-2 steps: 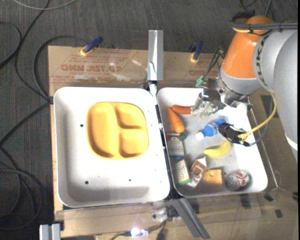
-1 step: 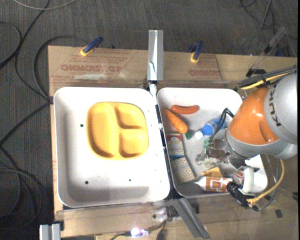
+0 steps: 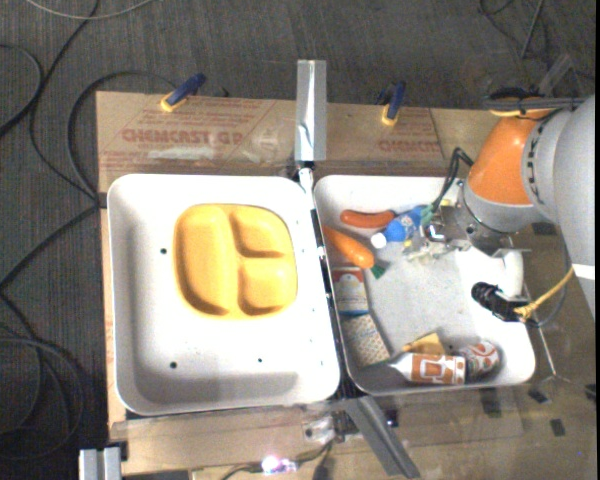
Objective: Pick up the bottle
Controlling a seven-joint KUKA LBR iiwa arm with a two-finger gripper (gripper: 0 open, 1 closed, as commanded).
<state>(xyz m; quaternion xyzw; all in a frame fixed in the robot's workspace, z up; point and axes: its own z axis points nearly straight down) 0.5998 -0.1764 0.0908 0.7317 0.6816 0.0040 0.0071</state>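
Down at the near edge of the right bin (image 3: 525, 363), lying on its side: the bottle (image 3: 442, 368), white and orange, cap end toward the right corner. Well apart from it, up near the far side of that bin, the gripper (image 3: 427, 236), low among a blue and white item (image 3: 400, 228), a hot dog (image 3: 368, 218) and a carrot (image 3: 348, 249). Fingers hidden in the clutter, so cannot tell how wide. Over in the left bin (image 3: 140, 368), a yellow divided tray (image 3: 236, 259).

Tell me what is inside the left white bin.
Inside the left bin lies a yellow tray with several compartments, all bare. What the tray covers beneath it cannot be seen.
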